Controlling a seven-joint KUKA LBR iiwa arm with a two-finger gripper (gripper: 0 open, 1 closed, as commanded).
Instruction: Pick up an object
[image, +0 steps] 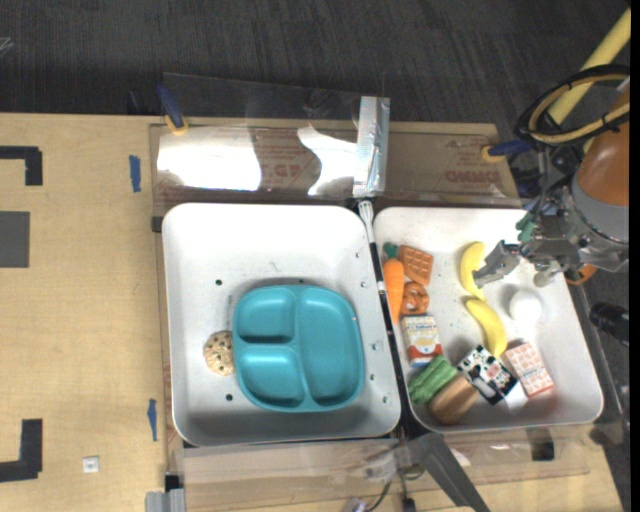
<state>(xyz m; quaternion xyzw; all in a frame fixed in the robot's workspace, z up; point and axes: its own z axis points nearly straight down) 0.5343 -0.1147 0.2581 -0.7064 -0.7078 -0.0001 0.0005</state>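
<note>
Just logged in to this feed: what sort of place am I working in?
Most likely a robot lab test bench, not a kitchen: two white bins sit on a cardboard-covered bench, with toy food such as a banana and a teal divided plate, and taped markers.

Gripper (515, 262) above right bin (585, 395) — just beside banana (481, 300) — teal tray (297, 345) in left bin (185, 250).

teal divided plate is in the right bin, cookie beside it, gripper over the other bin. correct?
Not quite. The camera view shows the teal divided plastic plate in the left white bin, not the right. The round speckled cookie does sit beside it, and the gripper is over the other bin.
</note>
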